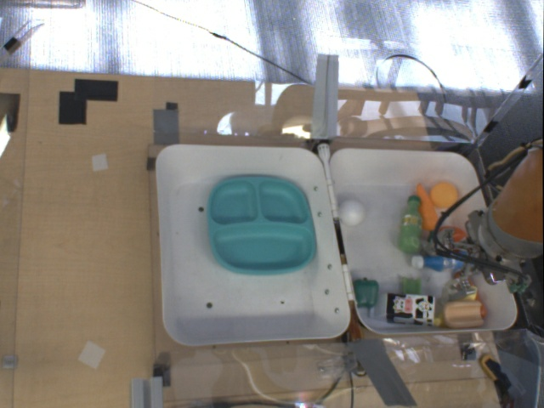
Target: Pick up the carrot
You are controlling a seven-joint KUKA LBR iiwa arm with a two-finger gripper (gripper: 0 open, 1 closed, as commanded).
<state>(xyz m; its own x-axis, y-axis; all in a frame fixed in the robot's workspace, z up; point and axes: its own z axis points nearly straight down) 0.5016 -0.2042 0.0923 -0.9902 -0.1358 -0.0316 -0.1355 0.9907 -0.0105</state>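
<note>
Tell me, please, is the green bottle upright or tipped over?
Tipped: the green bottle lies flat on the right bin's floor.

Two white bins are seen side by side on a tan desk [76, 270]. In the left bin [183, 313], a teal divided plate [261, 224] is laid near the centre. In the right bin [374, 172], a white ball [352, 213] is found at nine o'clock, beside the dividing wall. A green bottle [410, 225] is placed near the middle, with an orange carrot [426, 208] just beside it at three o'clock and an orange round fruit [444, 195] at one o'clock. A black-and-white carton [410, 308] and a tan cylinder [463, 314] are set along the six o'clock wall, and a small green cup [366, 291] at seven o'clock. The arm [517, 215] is seen at three o'clock, over the bin's right side; its jaws are hidden among cables.
</note>
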